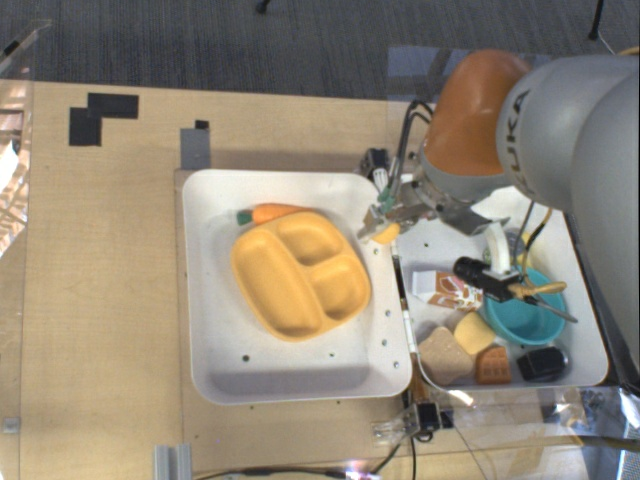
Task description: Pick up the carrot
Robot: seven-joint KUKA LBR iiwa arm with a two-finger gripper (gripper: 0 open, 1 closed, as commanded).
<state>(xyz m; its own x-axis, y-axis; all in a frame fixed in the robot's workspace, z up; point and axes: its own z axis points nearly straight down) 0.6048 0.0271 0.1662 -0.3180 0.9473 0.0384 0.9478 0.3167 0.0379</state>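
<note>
**Inspector A:** Orange and green at the upper left of the yellow divided tray [300, 273]: we are logging that as the carrot [275, 211], lying in the left bin [215, 368] against the tray's far rim, its lower side tucked behind that rim.

**Inspector B:** Agreed. We are placing the gripper [383, 223] right of centre in the frame, hanging over the seam where the two bins meet, well to the right of the carrot and not touching it.

**Inspector A:** Are we recording the fingers?

**Inspector B:** We are recording that we cannot tell. The wrist and orange band [475, 98] are covering most of the tool, and what pokes out at the seam is too small to read as released or clenched. We are seeing nothing clearly held there.

**Inspector A:** Step in hand?

**Inspector B:** We are judging it as the approach; the pick is not yet made. The next move is calling for travel leftward across the tray's upper edge, then a descent beside the rim.

**Inspector A:** Other limits?

**Inspector B:** The right bin [590, 363] is crowded around a teal bowl [520, 318], and the arm is cutting off its upper part.
</note>
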